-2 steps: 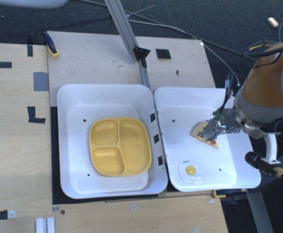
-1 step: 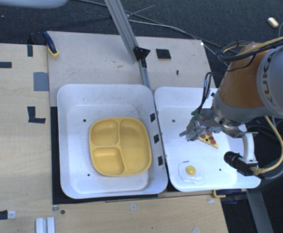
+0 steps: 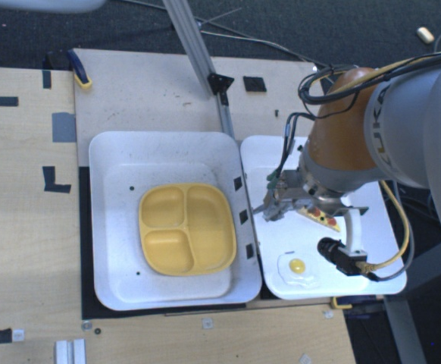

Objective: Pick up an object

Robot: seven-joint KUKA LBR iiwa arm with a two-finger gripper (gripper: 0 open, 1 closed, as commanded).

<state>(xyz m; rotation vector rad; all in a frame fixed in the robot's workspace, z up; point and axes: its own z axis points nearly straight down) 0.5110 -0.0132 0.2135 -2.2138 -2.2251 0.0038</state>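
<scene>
Two white bins side by side on the bench. Left bin (image 3: pixel 107 203): one yellow divided plate (image 3: pixel 186 228), lying flat at its centre. Right bin (image 3: pixel 262 165): one fried-egg toy (image 3: pixel 297 268) near its front edge and one pizza-slice toy (image 3: pixel 323 218), partly covered by the arm. Hand (image 3: pixel 277 203) low over the right bin's left side, probably seeking a grasp; finger state cannot be told

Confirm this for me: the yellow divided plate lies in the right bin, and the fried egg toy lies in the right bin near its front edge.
Not quite. The yellow divided plate lies in the left bin, not the right one, as the camera view shows. The rest stands: the fried egg toy lies in the right bin near its front edge.
</scene>
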